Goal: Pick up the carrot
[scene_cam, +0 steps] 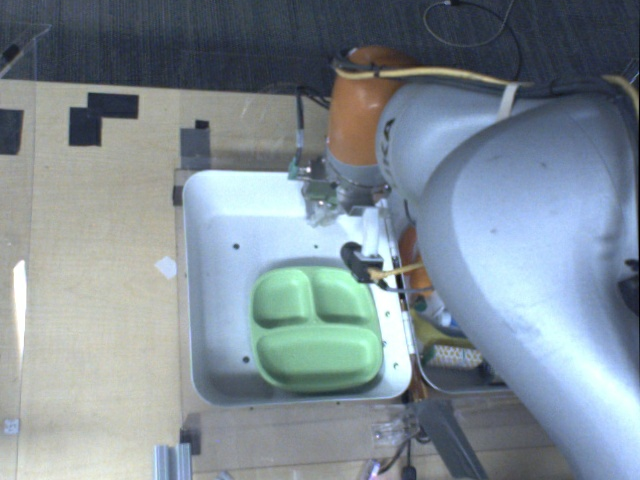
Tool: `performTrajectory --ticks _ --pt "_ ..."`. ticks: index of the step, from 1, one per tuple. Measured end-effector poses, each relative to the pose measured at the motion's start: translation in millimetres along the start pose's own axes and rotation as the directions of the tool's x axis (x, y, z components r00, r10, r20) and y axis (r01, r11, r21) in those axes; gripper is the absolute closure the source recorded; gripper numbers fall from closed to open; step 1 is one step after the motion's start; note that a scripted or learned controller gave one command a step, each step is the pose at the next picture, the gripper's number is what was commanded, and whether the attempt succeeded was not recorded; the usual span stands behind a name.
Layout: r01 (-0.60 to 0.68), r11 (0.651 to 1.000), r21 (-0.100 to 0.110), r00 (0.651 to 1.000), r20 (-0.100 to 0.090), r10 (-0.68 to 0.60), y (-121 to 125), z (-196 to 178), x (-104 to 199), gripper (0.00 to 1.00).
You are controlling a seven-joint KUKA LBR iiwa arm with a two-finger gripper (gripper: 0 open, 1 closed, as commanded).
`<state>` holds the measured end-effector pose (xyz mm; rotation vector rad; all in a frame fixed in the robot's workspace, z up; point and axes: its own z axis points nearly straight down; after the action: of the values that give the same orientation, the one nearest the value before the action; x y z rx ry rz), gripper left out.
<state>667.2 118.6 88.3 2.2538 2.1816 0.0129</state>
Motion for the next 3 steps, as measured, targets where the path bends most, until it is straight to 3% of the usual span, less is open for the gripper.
performTrajectory --ticks 1,2,3 --pt "0.004 1.0 -0.005 1.0 -0.001 -0.004 2 -12 1 1.0" --pt "0.192 0.981 0.001 0.981 0.0 -0.192 3 0 8 1.0" --pt "0.629 0.777 -0.002 0.777 0.0 -0.629 2 -1 36 1.0"
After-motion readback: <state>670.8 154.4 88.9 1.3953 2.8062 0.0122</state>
